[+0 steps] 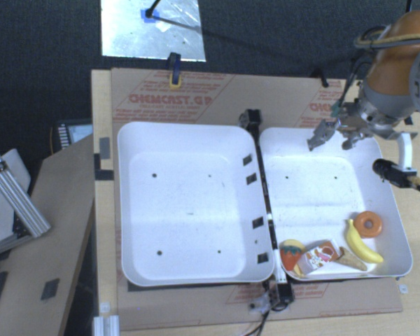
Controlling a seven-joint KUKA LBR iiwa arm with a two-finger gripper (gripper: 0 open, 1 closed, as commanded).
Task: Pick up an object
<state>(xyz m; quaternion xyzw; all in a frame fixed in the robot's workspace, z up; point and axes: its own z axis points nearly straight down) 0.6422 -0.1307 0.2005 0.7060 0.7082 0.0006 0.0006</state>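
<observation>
the grey two-finger gripper (334, 136) hangs over the far edge of the shallow white right bin (315, 187), its fingers apart and holding nothing. the long yellow banana (362, 243) lies in that bin's near corner, beside the round orange fruit (367, 223).

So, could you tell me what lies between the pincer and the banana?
In the camera view, only bare white bin floor separates the pincer from the banana.

Grey arm with orange band reaching in from the right, hand (334, 137) angled downward, two fingers spread apart
</observation>
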